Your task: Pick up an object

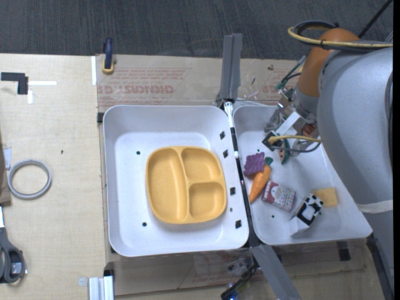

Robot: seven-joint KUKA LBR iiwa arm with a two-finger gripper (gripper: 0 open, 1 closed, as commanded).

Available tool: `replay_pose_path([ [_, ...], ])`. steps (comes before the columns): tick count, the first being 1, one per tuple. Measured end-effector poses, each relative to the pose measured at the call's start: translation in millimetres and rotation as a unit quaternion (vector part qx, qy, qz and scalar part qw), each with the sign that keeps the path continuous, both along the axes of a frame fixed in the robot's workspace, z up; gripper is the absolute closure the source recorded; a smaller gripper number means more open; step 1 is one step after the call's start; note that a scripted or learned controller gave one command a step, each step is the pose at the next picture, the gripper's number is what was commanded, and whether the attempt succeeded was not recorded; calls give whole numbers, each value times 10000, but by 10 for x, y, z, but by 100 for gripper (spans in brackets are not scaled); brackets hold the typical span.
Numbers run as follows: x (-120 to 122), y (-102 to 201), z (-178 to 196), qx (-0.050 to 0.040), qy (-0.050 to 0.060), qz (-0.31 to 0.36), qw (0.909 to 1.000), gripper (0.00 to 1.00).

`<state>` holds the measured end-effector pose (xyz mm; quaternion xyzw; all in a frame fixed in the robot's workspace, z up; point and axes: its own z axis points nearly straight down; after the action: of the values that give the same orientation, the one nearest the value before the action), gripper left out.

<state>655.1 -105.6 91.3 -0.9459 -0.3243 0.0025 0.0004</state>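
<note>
Over in the right bin (350, 230), going left to right: purple grape bunch (254, 164), toy carrot (259, 183) angled up-right, then my gripper (281, 144) just up-right of both; can't tell if it's open or holding anything.

bench (50, 111): pale wood, your work surface
on it: left bin (119, 186), right bin (340, 220), side by side
bench left edge: grey tape roll (27, 179), scissors (11, 261)

The light is bright and even. Soft shadows sit inside the white bins (119, 186). The picture looks a little fuzzy.
</note>
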Motion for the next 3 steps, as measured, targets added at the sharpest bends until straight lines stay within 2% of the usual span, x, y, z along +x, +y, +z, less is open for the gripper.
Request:
replay_pose_path([
  [1, -50, -119, 4, 2, -11, -881, 9961, 0],
  [2, -66, 94, -7, -5, -3, -1804, 9836, 0],
  [3, -280, 80, -2, -10, -4, -2266, 9740, 0],
])
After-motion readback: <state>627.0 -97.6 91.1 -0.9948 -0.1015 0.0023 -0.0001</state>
